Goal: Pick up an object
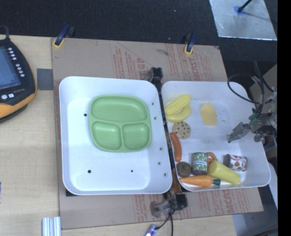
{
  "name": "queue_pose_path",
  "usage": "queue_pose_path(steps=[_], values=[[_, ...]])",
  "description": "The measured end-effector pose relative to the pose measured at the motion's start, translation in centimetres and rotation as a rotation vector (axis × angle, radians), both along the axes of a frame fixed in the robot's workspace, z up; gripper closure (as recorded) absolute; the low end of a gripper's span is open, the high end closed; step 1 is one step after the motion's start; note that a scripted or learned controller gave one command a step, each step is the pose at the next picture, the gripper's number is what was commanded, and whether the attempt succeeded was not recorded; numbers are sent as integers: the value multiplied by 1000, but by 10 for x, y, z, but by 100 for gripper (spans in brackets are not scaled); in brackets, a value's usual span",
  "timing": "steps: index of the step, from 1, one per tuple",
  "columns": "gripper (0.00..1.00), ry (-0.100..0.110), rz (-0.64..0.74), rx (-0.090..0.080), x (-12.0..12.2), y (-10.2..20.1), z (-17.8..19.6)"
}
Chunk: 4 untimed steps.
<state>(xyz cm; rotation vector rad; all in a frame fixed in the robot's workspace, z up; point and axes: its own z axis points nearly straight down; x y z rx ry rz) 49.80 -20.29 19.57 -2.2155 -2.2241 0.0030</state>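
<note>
The right white bin [219, 90] holds several toy foods. A yellow banana bunch [178, 107] lies at its back left, with a pale yellow slab [209, 114] beside it. Below them are a round speckled cookie [182, 130] and an orange-red sausage [176, 147]. Along the front sit a brown lump [184, 169], a green can [199, 163], a carrot [198, 182], a yellow cone-shaped piece [224, 173] and a small red-and-white can [236, 162]. My gripper [243, 131] hangs low at the bin's right side, above and just right of the red-and-white can, touching nothing I can make out.
The left white bin [72, 132] carries a green three-compartment plate [120, 123]. A teach pendant [5, 85] lies at the far left of the bench. Black cables [244, 90] loop over the right bin's back right corner. Clamps hold the cardboard sheet [130, 60] at the back.
</note>
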Motion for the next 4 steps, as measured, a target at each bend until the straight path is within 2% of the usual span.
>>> queue_pose_path(steps=[1, 2, 3, 4], values=[[0, 1, 3, -1, 63, 28, -60], [0, 1, 1, 0, 144, 59, -104], [0, -1, -2, 0, 156, 8, -103], [0, 1, 1, 0, 142, 41, -104]])
